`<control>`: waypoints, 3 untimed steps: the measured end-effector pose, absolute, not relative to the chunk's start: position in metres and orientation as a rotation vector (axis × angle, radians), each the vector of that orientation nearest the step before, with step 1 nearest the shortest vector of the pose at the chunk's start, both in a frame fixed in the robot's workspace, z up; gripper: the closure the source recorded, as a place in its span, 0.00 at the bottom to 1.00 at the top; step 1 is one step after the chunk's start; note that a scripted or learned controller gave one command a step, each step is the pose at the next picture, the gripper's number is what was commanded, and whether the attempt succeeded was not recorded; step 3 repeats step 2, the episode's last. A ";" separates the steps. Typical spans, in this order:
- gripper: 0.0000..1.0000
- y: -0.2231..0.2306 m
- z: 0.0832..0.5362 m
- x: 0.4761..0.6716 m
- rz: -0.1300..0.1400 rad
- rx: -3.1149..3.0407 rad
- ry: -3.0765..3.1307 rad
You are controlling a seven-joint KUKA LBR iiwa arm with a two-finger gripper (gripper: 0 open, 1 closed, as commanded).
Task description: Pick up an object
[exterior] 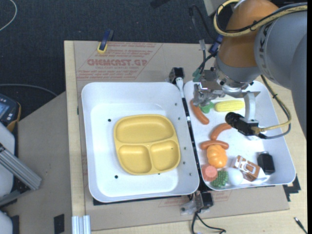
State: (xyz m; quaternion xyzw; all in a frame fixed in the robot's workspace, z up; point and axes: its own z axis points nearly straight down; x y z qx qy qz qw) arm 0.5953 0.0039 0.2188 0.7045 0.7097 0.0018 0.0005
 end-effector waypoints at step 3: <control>1.00 0.067 0.235 0.628 0.005 2.216 2.223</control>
